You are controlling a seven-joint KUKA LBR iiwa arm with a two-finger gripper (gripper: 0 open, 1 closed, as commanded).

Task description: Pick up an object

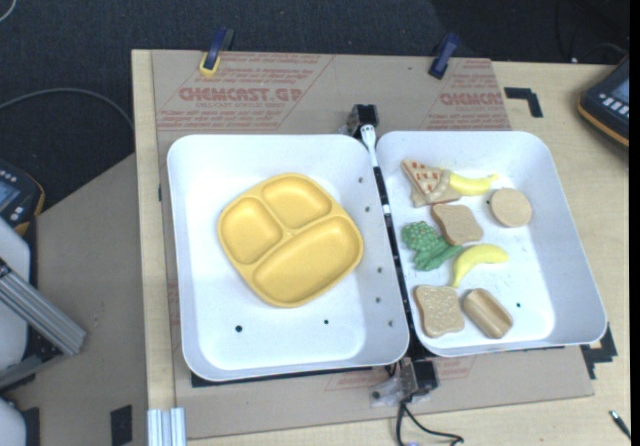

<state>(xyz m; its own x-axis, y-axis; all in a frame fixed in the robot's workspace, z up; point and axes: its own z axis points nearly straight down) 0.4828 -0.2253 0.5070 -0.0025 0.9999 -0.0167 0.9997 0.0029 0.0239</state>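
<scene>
The right bin [560, 234] holds several toy foods. A waffle slice [425, 179] lies at its top left, with a yellow banana [473, 183] beside it and a round tan cookie [510, 207] to the right. A brown toast piece [458, 224] sits in the middle, green broccoli [428, 245] to its left, and a second banana [478, 260] below. A bread slice [438, 309] and a hot dog bun [487, 313] rest near the front edge.
The left bin [200, 314] bears a yellow divided plate [290, 238] with three compartments. Both bins sit on a cardboard sheet [300, 84] held by clamps [213, 52] at the back. A cable [415, 414] trails off at the front.
</scene>
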